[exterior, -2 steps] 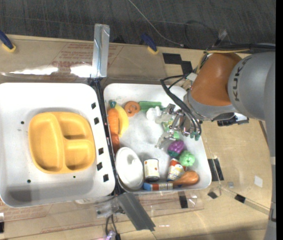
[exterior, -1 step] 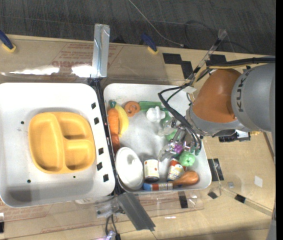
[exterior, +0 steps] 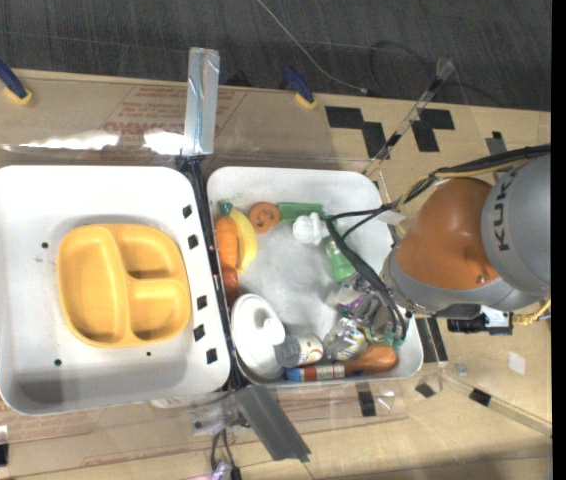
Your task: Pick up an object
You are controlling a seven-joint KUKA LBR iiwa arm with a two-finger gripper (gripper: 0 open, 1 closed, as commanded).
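Note:
My gripper (exterior: 355, 318) reaches down into the right bin (exterior: 293, 183) near its right side, among cluttered items; its fingers are tangled with cables and hard to make out. Beside it lie a green bottle (exterior: 339, 260), a white cup (exterior: 255, 330), an orange carrot-like piece (exterior: 226, 244), a yellow banana (exterior: 246, 240), a small orange round thing (exterior: 263, 215) and a green block (exterior: 300, 211). A red-orange item (exterior: 373, 359) and a marker-like tube (exterior: 313, 373) lie along the bin's near wall. Nothing is clearly seen between the fingers.
The left bin (exterior: 23, 268) holds a yellow divided tray (exterior: 123, 283). The grey arm with its orange band (exterior: 443, 248) overhangs the right bin's right wall. Black cables (exterior: 363, 268) run across the bin. Blue clamps (exterior: 8, 78) hold the cardboard at the back.

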